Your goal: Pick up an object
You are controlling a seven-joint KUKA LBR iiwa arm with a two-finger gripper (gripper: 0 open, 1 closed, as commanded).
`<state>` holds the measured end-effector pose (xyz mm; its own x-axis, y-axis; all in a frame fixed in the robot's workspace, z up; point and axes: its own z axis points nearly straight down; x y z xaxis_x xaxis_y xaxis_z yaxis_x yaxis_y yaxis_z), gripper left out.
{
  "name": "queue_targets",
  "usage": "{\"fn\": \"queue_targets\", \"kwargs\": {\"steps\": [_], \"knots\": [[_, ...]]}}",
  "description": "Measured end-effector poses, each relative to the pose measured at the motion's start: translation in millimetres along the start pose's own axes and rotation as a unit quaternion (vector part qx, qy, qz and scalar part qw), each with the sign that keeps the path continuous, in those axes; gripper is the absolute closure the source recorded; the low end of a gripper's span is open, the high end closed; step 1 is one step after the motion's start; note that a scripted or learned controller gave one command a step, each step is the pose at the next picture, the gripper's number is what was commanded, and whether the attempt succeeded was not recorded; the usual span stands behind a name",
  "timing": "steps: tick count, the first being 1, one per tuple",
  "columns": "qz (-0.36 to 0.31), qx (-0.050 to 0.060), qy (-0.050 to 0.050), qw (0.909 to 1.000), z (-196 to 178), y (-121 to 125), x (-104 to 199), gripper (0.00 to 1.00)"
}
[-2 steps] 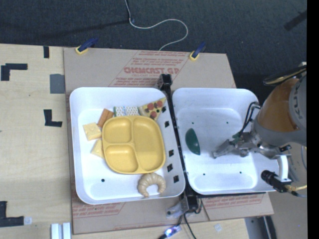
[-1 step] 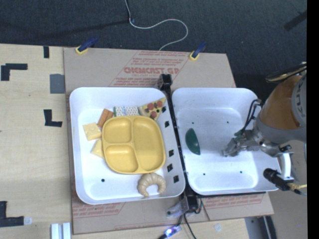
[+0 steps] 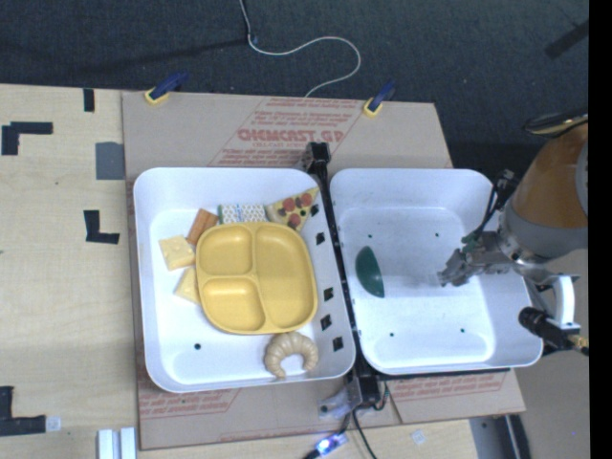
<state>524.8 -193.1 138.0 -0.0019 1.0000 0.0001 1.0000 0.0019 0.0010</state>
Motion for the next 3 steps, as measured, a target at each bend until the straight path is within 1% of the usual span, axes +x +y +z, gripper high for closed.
{"fn": "queue_targets", "kwargs": {"steps": [1, 2, 3], "knots": [[0.0, 0.0, 0.0, 1.0, -43, -5, 2, 1.0], [0.0, -0.001, 0.0, 1.0, -89, -4, 3, 1.0], [-0.002, 0.001, 0.0, 1.0, -79, 23, 43, 1.0]]}}
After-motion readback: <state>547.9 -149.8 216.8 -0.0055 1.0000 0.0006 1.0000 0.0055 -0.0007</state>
